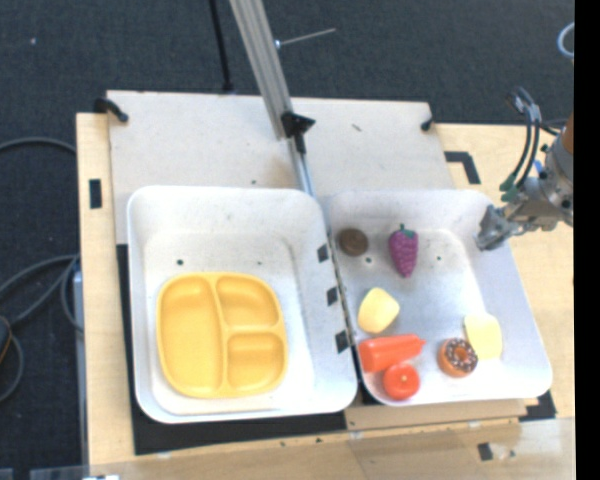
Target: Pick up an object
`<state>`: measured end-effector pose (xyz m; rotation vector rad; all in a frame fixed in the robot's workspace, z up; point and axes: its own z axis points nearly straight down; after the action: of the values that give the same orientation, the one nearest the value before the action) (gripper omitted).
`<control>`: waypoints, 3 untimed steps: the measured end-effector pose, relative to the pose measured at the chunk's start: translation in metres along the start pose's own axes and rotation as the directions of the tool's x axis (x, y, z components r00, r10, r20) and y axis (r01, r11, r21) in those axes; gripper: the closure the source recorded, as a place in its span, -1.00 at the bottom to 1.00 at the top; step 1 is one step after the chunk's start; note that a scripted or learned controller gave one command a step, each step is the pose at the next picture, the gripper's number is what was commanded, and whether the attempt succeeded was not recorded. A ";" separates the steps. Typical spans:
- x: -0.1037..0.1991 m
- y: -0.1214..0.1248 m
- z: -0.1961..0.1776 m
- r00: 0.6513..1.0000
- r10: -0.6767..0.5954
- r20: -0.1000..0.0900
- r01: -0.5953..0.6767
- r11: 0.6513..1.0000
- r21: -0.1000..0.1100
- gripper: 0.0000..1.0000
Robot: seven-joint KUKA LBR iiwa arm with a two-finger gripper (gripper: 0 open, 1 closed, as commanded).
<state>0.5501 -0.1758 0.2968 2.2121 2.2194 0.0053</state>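
Here the tool (492,230) hangs at the right edge of the shallow white right-hand bin (525,313), over its upper right corner, and nothing sits between its fingers; how wide they stand I cannot tell, since the view is too small and slanted there.

The main risk, as I judge it, is the crowding at the near end of that bin. A long orange toy carrot (390,349) lies touching a round red toy tomato (401,380), and just beside them a brown frosted toy doughnut (458,357) presses against a pale yellow block (483,336). A descent onto any of these could knock a neighbour aside or close on two at once. A drop too close to the bin wall could also strike the rim. The rounded pieces may squirt out from a pinch that lands off-centre.

Easier candidates lie further up: a purple toy grape bunch (404,251), near the tool and apart from the rest, a small dark brown round piece (353,241) close to the dividing wall, and a yellow rounded toy fruit (378,310) in the middle.

The white left-hand bin (225,218) holds a yellow plastic divided plate (221,332) with three compartments, lying flat. Both bins rest on the pale wooden surface (100,298).
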 end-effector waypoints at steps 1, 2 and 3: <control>0.061 -0.006 0.010 1.000 -0.004 -0.004 0.004 1.000 0.007 1.00; 0.104 -0.008 0.024 1.000 -0.003 -0.004 0.003 1.000 0.007 1.00; 0.146 -0.016 0.036 1.000 -0.002 -0.004 0.002 1.000 0.007 1.00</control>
<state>0.5337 -0.0303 0.2600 2.2151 2.2278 0.0013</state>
